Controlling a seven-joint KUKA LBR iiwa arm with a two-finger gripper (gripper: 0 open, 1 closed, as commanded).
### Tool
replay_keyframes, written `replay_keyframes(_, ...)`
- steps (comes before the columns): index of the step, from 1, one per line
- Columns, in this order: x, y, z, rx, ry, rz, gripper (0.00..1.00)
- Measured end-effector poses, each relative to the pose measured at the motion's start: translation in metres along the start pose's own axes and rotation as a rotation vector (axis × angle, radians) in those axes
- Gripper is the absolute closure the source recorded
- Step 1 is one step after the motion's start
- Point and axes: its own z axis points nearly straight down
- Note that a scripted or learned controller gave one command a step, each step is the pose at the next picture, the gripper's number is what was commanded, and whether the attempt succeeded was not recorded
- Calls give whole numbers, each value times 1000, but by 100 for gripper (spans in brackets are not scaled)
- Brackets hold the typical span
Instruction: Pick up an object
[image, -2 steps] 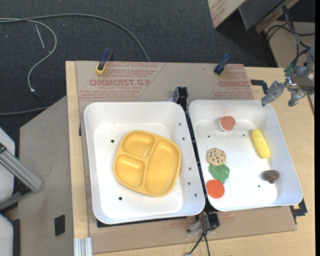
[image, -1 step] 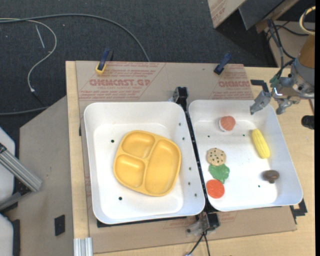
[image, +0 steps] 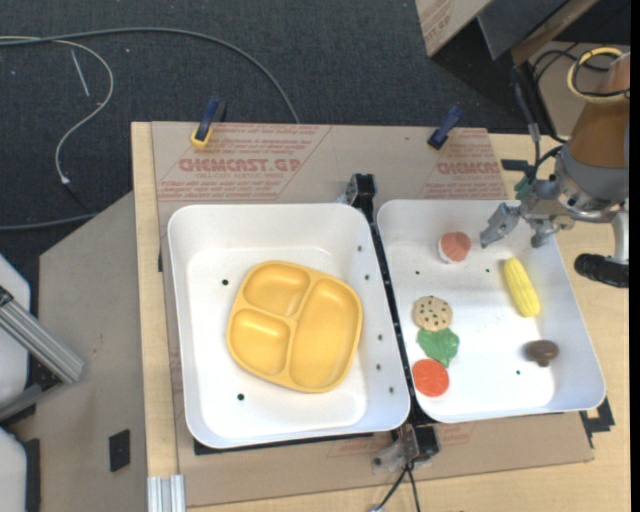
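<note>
Corn cob (image: 520, 286) lies at 3 o'clock in right bin (image: 575, 395) | gripper (image: 515, 228) fingers apart, empty, hovering at its 12 o'clock | advice: descend centred, straddling cob's narrow width before closing.

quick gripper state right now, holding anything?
gripper: open, nothing between its fingers, hovering over the far part of the right bin between the pink round piece and the corn cob.

Floor: we see dark carpet (image: 300, 60) across the top of the frame, a white cable (image: 90, 75) looping at upper left.
Bench: brown board (image: 320, 150), two blue clamps (image: 208, 120) on its far edge.
Upper right: a cardboard box (image: 450, 22).
</note>
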Motion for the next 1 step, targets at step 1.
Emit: replay_keyframes(1, 7, 7, 49, 3, 0, -1, 0)
